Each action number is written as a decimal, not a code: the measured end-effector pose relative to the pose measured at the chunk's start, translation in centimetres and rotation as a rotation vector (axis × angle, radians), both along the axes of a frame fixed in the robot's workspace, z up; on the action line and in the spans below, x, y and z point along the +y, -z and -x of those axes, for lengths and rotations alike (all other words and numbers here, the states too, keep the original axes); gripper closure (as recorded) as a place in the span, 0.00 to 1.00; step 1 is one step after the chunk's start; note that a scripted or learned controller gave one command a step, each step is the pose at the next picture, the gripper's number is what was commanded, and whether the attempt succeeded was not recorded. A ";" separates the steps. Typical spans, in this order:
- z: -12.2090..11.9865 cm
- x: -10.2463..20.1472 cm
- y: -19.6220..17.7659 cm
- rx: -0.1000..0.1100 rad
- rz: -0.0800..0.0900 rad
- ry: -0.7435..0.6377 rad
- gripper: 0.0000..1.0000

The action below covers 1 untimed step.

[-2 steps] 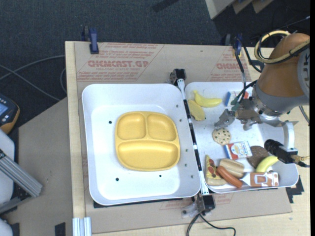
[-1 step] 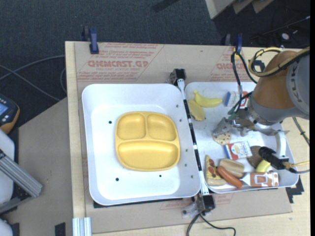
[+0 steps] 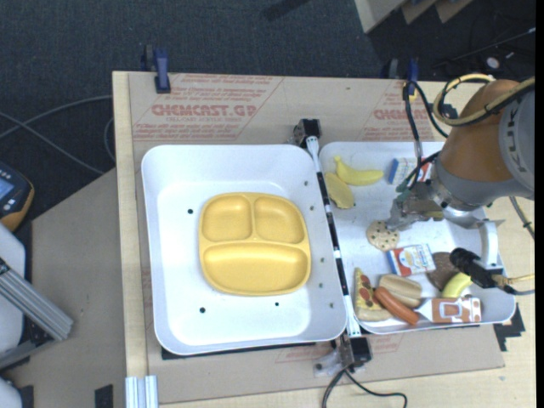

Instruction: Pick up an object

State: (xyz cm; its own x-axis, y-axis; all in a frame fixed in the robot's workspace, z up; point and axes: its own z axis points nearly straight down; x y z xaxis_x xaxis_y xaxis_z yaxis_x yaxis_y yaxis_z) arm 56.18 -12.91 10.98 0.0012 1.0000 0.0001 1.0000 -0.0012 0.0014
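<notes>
The arm [image 3: 484, 147] reached in from the right over the right bin [image 3: 371, 151], its gripper [image 3: 401, 215] low above the bin's middle. The fingers hung just above and to the right of the cookie [image 3: 383, 235], seemingly not yet touching it. How wide they stood could not be told, as they were small and dark against the wrist.

The step in hand looked like the approach: the gripper was lowered into the bin but held nothing that could be seen. The cookie was the nearest candidate. The banana [image 3: 357, 175] lay further back, toward the bin's far left corner. The hot dog [image 3: 398, 296] and pizza slice [image 3: 365, 296] crowded the near end, along with a small carton [image 3: 414, 260] and other packets.

The left bin [image 3: 161, 253] carried a yellow divided tray [image 3: 253, 243], well apart from the gripper.

The next move likely called for a short shift down and left to straddle the cookie, which lay flat and thin, so the fingers would need to reach almost to the bin floor before closing.
</notes>
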 end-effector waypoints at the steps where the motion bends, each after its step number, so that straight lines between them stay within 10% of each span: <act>1: 0.0 0.0 0.1 0.001 0.000 0.000 0.00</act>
